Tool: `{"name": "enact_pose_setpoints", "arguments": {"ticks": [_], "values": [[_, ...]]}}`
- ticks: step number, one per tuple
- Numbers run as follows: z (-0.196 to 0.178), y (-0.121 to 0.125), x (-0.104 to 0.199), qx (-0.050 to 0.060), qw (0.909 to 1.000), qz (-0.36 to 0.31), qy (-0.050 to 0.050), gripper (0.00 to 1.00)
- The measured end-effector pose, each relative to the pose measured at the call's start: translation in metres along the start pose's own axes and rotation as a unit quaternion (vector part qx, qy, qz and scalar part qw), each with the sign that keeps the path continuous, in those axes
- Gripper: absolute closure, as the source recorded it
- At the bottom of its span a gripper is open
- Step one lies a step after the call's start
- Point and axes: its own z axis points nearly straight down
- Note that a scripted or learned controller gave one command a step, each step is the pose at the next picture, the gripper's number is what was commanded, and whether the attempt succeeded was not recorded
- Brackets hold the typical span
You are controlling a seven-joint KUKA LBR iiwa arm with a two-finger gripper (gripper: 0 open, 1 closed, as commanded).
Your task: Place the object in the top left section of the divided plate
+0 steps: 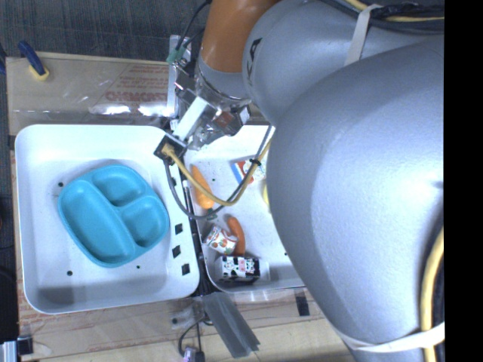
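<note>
You can't tell whether your gripper (213, 129) is clenched. Centre it over the orange object (201, 189) just beneath, then carry left to the divided plate (84, 211).

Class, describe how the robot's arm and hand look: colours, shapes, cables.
The arm is bulky, rounded and smooth grey, with an orange band above the wrist. A pale strap and yellow cables cross its upper part. The hand is small, of grey metal.

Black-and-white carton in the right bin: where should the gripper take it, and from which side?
Probably at its middle, across the short width, coming straight down. The carton lies flat with its long side along the right bin's near wall, so from the sides there is little room.
</note>
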Motion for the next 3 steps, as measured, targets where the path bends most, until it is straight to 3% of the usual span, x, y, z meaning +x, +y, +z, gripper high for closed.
{"name": "enact_pose_setpoints", "arguments": {"ticks": [1,2,3], "values": [[0.000,0.000,0.000,0.000,1.0000,0.000,0.000,0.00],[-0.009,-0.002,0.002,0.002,1.0000,-0.005,-0.001,1.00],[0.058,-0.075,0.000,0.001,0.9998,-0.021,-0.002,1.00]]}}
